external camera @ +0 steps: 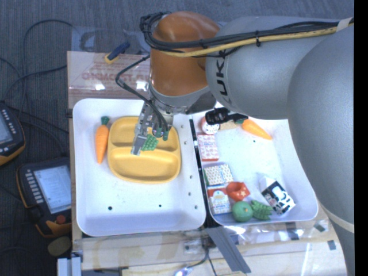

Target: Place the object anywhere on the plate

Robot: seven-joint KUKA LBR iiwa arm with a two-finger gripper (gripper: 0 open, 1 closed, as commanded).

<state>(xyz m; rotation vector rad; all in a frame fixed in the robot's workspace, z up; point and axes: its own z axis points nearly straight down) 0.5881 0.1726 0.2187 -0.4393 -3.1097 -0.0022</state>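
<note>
Over the yellow plate [144, 160], fingers [140, 142] gripping green toy [150, 142], carrot [102, 141] beside.

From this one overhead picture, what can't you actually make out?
- Whether the gripper truly pinches the small green item over the yellow plate: too small.
- Back of the right bin: covered by the arm.
- Labels on the cards: too small.

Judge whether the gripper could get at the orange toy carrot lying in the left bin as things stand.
Probably yes. The orange toy carrot lies uncovered on the white bin floor, just left of the yellow divided plate. The gripper hangs over that plate close by, with nothing between them.
</note>
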